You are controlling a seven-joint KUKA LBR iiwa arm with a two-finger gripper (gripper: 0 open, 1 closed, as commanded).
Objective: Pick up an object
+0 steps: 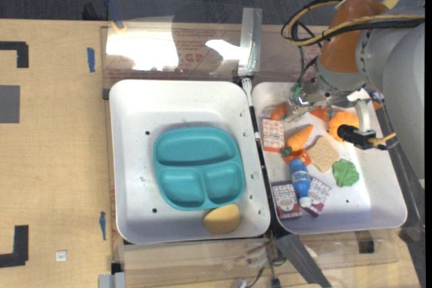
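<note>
1. Left bin (128, 145): a teal divided plate (197, 166) lies at its centre; a yellow sponge-like lump (222, 218) sits against the near wall, just beside the plate.
2. Right bin (385, 209), near part: two small printed packets (286, 200) and (318, 196) flank a blue-and-white bottle (302, 183). A green leafy toy (346, 173) lies to their right.
3. Right bin, middle: a slice of toast (324, 154), a toy carrot (298, 138) and a red-and-white carton (273, 134) lie close together.
4. Right bin, far part: the hand (305, 98) sits low over the clutter, beside an orange toy (343, 122). Its opening cannot be judged.
5. The tabletop (54, 158) is plain brown board.
</note>
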